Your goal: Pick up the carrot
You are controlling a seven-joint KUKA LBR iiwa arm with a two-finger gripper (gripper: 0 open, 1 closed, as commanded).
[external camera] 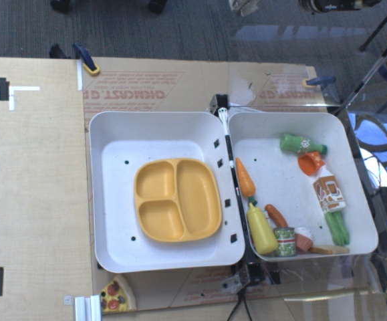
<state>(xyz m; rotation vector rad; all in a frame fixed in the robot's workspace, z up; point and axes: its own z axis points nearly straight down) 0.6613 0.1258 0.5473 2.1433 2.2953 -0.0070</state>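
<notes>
So, in the camera view the carrot (pixel 244 177) is seen lying in the right bin (pixel 353 172), tight against the wall shared with the left bin, just above the yellow bottle (pixel 261 230). Nothing's been lifted yet; the jaws' state can't be told.

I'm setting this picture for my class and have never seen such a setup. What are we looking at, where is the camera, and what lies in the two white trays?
One fixed camera looks down at a slant on a workbench where a robot arm sorts toy food. The left bin holds a yellow divided plate. The right bin holds the toys: the carrot, which the robot must pick up, lies by the left wall; below it are a yellow bottle and a small can; a green bottle lies near the top. Nothing is being held here.
</notes>
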